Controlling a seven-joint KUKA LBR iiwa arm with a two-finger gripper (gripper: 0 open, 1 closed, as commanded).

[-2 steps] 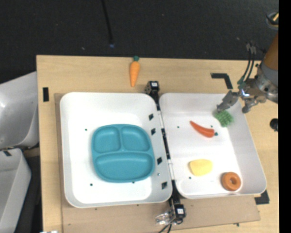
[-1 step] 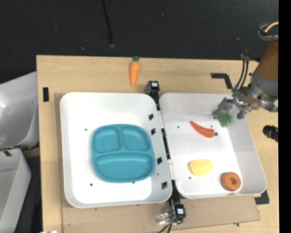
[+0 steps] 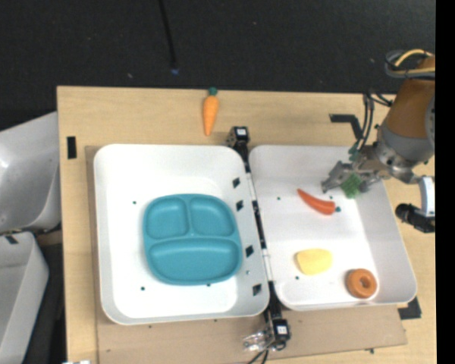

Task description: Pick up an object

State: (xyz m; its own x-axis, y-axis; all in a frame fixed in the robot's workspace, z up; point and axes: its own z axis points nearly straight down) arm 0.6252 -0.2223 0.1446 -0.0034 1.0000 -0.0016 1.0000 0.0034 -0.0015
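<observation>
The pincer [image 3: 347, 179] hangs low over the right bin [image 3: 379, 237] toward two o'clock, and whether it is open or closed cannot be told, though something green sits at its tip. Just below it at about seven o'clock lies a red pepper [image 3: 317, 202]; a yellow piece [image 3: 313, 261] and a brown doughnut [image 3: 361, 283] sit near the bin's six o'clock edge. A blue divided plate [image 3: 190, 239] fills the left bin [image 3: 114, 203], and a carrot [image 3: 210, 112] lies on the table [image 3: 136, 112] at twelve o'clock.

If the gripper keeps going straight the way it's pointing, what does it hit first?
Probably the red chili pepper, lying just beyond the gripper in the right bin; depth is hard to judge.
</observation>
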